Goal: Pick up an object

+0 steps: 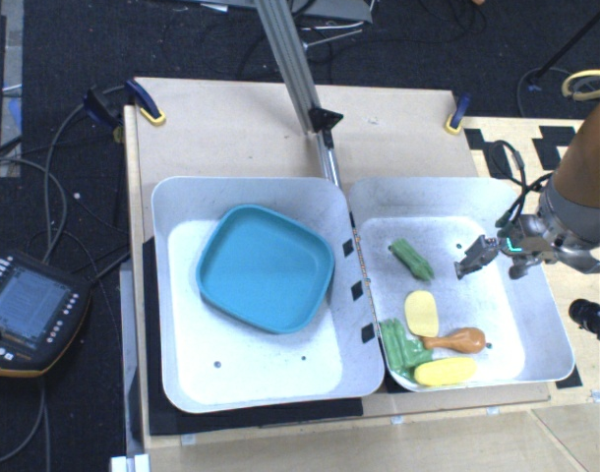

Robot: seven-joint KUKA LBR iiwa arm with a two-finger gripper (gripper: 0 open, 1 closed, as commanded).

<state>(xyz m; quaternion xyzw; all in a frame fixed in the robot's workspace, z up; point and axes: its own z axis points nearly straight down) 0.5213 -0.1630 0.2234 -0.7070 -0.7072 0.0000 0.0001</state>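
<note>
A two-finger gripper [474,257] on a grey KUKA arm [575,205] is seen poised over the right-hand bin [536,313], its dark fingers slightly parted and nothing held between them. No single target is fixed by the task; the nearest candidate, a ridged green toy vegetable, perhaps a cucumber [411,259], lies just left of the fingers on the bin floor.

Further toward the bin's near edge, four items are crowded together: a pale yellow oval piece [422,313], a tan, pear-shaped piece with a narrow neck [457,340], a bright yellow elongated piece [445,371] and a green leafy-looking piece [398,344] pressed against the bin's left wall. All appear to be smooth moulded plastic.

A slip is judged the main risk: rounded, glossy shapes may be squeezed out of a narrow pinch, and the small cucumber may be nudged aside if the descent is off-centre. In the cluster, a neighbour could be struck or two pieces caught at once.

A shallow blue square plate [267,267] with rounded corners is left in the other bin [182,362].
</note>
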